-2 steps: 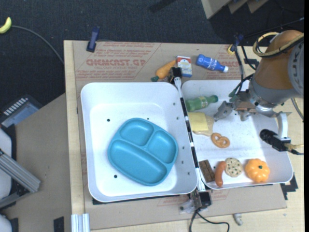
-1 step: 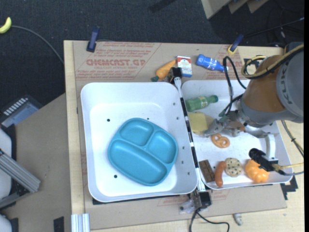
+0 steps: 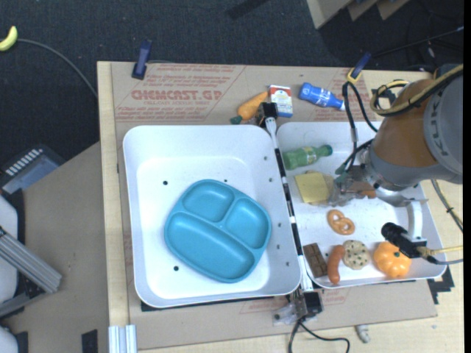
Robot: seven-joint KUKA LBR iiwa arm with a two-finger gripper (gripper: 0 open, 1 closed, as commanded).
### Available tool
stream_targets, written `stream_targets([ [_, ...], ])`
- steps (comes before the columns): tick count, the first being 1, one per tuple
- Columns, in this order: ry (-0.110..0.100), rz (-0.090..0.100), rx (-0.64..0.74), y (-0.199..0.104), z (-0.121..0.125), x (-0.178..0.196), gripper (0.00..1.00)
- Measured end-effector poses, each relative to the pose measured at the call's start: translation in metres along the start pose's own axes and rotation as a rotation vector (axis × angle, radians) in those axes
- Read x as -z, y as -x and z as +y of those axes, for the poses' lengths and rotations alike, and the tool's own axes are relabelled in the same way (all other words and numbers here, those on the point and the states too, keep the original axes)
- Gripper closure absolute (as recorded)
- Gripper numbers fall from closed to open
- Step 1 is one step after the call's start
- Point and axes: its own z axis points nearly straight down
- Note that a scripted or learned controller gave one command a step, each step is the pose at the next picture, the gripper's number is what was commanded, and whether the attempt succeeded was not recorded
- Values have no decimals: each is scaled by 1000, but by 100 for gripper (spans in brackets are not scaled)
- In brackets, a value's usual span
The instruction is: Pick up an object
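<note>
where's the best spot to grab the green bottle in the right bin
Probably across the body of the green bottle, coming straight down. It lies on its side along the bin's far end, cap toward the arm, so its long rounded body offers two free sides. The yellow block sits close in front, so keep the fingers narrow.

Grey arm reaching in, pincer low

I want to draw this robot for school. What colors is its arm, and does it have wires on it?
The arm is fat and rounded, grey with a big orange band. Black cables loop along it near the top, with a bit of yellow wire. The gripper at its end is small, dark grey metal.
</note>
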Motion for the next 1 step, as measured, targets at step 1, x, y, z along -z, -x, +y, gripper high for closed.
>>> stream_targets([
  [1,-1,0,0,0,0,0,0],
])
